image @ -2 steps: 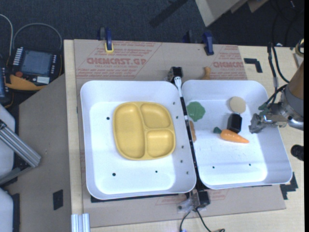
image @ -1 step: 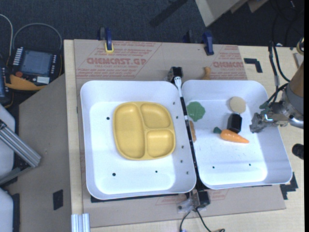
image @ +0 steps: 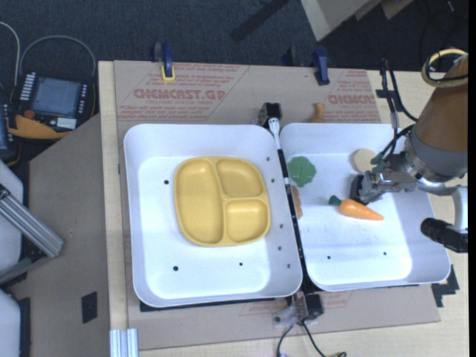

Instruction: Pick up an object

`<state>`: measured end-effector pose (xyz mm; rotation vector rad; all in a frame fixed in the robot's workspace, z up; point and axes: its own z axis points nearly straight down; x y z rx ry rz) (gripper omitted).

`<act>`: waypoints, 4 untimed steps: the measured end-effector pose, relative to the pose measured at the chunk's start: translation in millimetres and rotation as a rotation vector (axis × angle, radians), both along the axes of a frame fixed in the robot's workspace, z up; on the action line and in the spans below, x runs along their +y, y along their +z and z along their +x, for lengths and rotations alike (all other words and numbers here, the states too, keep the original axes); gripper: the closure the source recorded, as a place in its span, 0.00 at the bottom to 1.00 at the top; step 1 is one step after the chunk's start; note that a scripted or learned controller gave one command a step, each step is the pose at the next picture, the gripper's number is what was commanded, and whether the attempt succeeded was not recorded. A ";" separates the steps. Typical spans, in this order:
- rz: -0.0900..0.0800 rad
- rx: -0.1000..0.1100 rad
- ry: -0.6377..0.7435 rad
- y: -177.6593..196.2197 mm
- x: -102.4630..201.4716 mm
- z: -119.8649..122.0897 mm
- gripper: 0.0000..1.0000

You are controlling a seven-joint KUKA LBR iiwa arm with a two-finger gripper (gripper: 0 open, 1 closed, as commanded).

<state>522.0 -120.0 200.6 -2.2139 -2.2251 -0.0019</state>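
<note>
Right now the grey arm with the orange band reaches in from the right over the right-hand shallow white bin (image: 394,262), and its end effector (image: 367,187) sits low in that bin, just above the orange toy carrot with a green stub (image: 359,210). To my eye this is the approach step of a pick: the tool is down near the carrot's upper side, but nothing looks lifted yet, since the carrot lies flat on the bin floor, pointing roughly across it. Whether the dark tip actually touches the carrot I cannot tell from where the camera looks; they are at least just beside each other.

How wide the end effector stands I cannot tell either; the dark hardware there blurs into one lump, and nothing is plainly caught in it.

Other candidates lie close. A small green leafy toy (image: 301,171) rests near the bin's left wall, and a pale round piece (image: 363,158) sits just behind the tool. The left-hand white bin (image: 149,274) carries a yellow three-compartment plastic plate (image: 222,199), well apart from the action.

If the carrot is the target, I judge the next move calls for settling squarely over its middle, closing across its narrow width, then rising straight.
</note>
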 end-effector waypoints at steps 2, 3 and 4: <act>-0.001 -0.004 0.001 26.1 105.5 15.9 1.00; -0.001 -0.004 0.001 35.3 155.6 27.4 1.00; -0.001 -0.004 0.001 40.6 207.7 39.9 1.00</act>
